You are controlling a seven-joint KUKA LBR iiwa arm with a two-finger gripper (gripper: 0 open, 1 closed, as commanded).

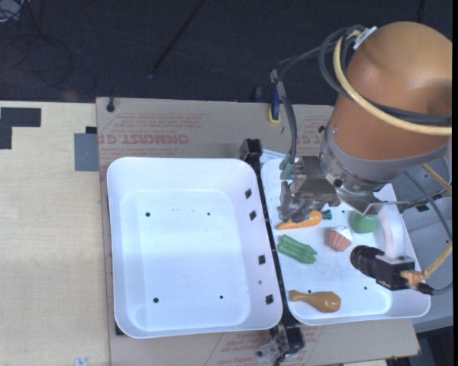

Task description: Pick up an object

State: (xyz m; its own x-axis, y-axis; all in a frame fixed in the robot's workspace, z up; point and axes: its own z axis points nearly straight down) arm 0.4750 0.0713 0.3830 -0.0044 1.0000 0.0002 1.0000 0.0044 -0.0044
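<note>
- Hanging low in the right bin point(412, 308), the tool point(294, 204) sits just above an orange carrot-shaped piece point(307, 221), which lies against the bin's left wall, toward its far edge. Whether the tool is apart or together cannot be told, and nothing is seen clamped in it.
- Risk 1: the carrot is slim, tapered and probably slick. An off-centre grip would likely squeeze it sideways and out.
- Risk 2: the bin wall and the black clips point(261, 227) stand just beside the carrot. A descent drifting left could strike them.
- Risk 3: a green piece point(298, 248) lies near, on the side toward the bin's near edge, and a sweep could nudge it. A pink piece point(337, 239) and a round green piece point(362, 223) lie toward the right edge. A brown drumstick-shaped piece point(317, 301) lies well apart at the near edge.
- The left bin point(183, 250) touches the right one along their shared edge.
- Both bins rest on a printed cardboard sheet point(175, 132) on the pale wooden surface point(38, 265), which carries dark square marks at its far-left corner.
- Beyond the far edge the room is dark, with loose cables on the floor.
</note>
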